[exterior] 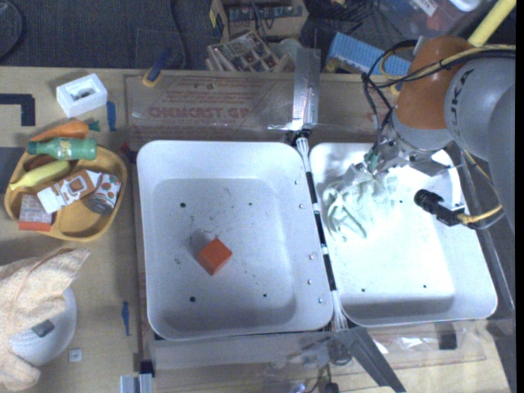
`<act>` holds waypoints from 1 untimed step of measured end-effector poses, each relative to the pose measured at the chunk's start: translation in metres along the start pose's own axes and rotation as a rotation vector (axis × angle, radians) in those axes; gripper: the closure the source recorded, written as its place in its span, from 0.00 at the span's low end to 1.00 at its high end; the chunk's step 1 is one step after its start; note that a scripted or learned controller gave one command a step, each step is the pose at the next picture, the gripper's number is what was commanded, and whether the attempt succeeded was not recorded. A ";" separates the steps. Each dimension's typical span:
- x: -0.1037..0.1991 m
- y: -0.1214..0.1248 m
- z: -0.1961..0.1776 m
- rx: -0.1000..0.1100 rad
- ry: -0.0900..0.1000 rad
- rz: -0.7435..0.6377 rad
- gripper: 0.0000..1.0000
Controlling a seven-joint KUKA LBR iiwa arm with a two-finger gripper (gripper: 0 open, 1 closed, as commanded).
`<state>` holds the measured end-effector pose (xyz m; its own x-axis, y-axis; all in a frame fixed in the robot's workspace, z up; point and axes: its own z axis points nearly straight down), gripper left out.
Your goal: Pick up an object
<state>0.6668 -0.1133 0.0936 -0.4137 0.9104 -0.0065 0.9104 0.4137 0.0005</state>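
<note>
An orange cube (pixel 215 255) lies in the left bin (pixel 164 178), a little left of its middle. In the right bin (pixel 426 293) a crumpled pale green-white item (pixel 354 204) sits against the upper left part. My gripper (pixel 373 164) is low over that item's upper right end and seems to touch it. The grey arm with its orange band (pixel 430 84) comes in from the upper right and hides the bin's far right corner.
A black cable plug (pixel 434 204) hangs over the right bin beside the pale item. A yellow bowl of toy food (pixel 61 191) stands left of the bins, with a cloth (pixel 37 297) below it. Boxes and clutter lie beyond the bench's far edge.
</note>
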 end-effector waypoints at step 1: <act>0.033 0.017 -0.094 -0.006 0.002 -0.156 0.00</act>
<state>0.6681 -0.0762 0.1870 -0.5503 0.8350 -0.0053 0.8349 0.5503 0.0055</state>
